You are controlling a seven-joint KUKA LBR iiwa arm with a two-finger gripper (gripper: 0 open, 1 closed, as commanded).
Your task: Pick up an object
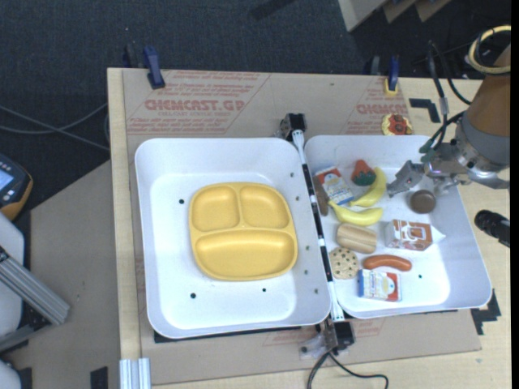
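Over the right bin [466, 286], the pincer [423, 186] hangs spread open, gripping nothing.

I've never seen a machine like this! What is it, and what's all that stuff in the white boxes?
It's a robot arm, seen from one camera above the bench. It reaches in from the right, and its tool hangs over the right bin. That bin holds toy food: a banana, a sausage, a cookie, a bread roll and small packets. The left bin holds a yellow divided plate. I can't tell whether the tool is holding anything.
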